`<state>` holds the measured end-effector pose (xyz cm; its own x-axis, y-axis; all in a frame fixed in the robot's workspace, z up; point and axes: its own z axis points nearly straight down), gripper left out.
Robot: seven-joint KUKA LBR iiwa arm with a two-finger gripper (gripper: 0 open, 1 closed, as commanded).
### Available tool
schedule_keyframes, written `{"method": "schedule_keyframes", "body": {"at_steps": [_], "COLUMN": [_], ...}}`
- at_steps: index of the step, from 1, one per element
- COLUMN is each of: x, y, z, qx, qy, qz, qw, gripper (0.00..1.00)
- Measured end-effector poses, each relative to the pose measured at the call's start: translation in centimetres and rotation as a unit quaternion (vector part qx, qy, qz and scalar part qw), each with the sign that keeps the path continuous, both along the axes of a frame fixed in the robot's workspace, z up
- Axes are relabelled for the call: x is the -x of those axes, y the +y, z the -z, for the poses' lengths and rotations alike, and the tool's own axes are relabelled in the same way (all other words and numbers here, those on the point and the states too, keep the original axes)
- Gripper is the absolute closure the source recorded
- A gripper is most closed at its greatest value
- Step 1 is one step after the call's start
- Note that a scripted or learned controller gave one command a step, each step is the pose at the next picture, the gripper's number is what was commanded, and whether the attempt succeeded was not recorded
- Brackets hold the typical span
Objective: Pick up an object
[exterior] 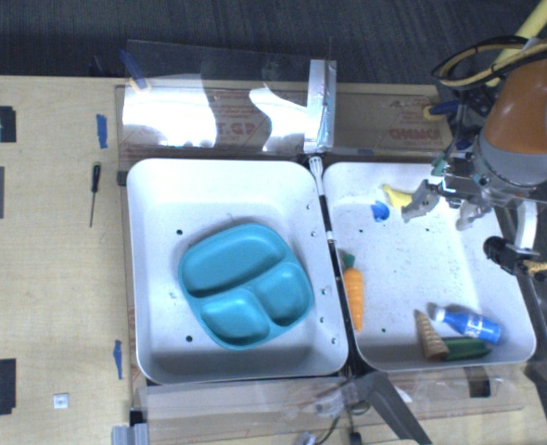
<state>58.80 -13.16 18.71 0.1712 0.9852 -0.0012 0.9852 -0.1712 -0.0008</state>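
My gripper (443, 207) hangs over the far right part of the right bin (413, 258), open, with nothing between its fingers. Just left of its left finger (419, 202) lies a small yellow piece (395, 196), and beside that a small blue ball (379, 212). An orange carrot (354, 291) lies along the bin's left wall. In the near right corner sit a brown cone (430, 334), a blue and white bottle (470, 324) and a dark green item (464, 348), all close together.
The left bin (153, 202) holds a blue divided plate (245, 284). A metal divider (320, 109) and a clear panel stand behind the bins. Cables (482, 58) loop above the arm at the top right.
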Motion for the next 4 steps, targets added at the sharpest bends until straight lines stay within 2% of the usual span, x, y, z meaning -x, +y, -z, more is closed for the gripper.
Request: {"method": "schedule_keyframes", "body": {"at_steps": [1, 2, 3, 4], "x": [-4.6, -7.5, -7.2, -1.7], "y": [1.3, -1.6, -1.5, 6.8], "z": [3.2, 9.0, 8.5, -4.8], "qx": [-0.0004, 0.0005, 0.0003, -0.0015], "qy": [0.0, 0.0, 0.007, -0.007], "qz": [0.009, 0.021, 0.02, 0.023], "qw": [1.0, 0.9998, 0.9998, 0.9997], "gripper": [0.0, 0.0, 1.0, 1.0]}}
